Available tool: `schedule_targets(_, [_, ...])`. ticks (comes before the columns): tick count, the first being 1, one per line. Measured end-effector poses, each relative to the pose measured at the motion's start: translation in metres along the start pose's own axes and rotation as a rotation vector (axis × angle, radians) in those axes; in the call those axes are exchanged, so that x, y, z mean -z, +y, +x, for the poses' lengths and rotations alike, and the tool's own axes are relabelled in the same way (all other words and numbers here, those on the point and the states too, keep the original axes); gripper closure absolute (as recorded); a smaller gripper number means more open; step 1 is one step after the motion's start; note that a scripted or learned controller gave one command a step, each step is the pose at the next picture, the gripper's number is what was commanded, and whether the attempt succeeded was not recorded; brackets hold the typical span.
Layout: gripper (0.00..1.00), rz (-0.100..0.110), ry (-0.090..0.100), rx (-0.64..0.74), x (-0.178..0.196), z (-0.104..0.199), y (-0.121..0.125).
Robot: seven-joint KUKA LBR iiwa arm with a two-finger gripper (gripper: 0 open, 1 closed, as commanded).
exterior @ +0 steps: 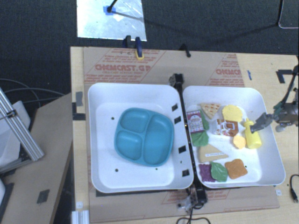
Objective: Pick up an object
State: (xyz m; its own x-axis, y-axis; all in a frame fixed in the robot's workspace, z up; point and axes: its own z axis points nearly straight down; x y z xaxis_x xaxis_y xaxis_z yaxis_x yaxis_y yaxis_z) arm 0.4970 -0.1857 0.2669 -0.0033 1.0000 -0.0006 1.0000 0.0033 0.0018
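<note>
1. Many small toy food pieces crowd the right bin (268, 164), and any of them could be the thing to pick: a yellow bottle-shaped piece (252, 137) lies toward the right side, with a yellow round piece (232, 112) just to its far left.
2. A clear packet with red print (225, 126) lies between these and a pink carton (195, 121) by the bin's left wall.
3. A waffle wedge (210, 109) sits at the far left of the pile; a green leaf (201, 138) and a pale wedge (211, 152) lie in the middle.
4. Near the front edge sit a purple piece (205, 171), a green piece (218, 171) and an orange cracker (236, 168).
5. The gripper (258, 123) reaches in from the right, just above the bottle-shaped piece; whether its fingers are apart or together cannot be told.
6. The left bin (105, 104) holds a blue divided plate (144, 136).
</note>
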Motion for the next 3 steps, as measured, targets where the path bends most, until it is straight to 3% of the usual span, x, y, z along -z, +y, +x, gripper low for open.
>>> schedule_targets(1, [0.00,-0.007,0.002,0.002,-0.184,0.080,-0.008])
schedule_targets(2, [0.00,-0.011,-0.004,-0.001,-0.065,0.054,-0.008])
schedule_targets(3, [0.00,-0.020,0.000,0.006,0.139,0.116,-0.007])
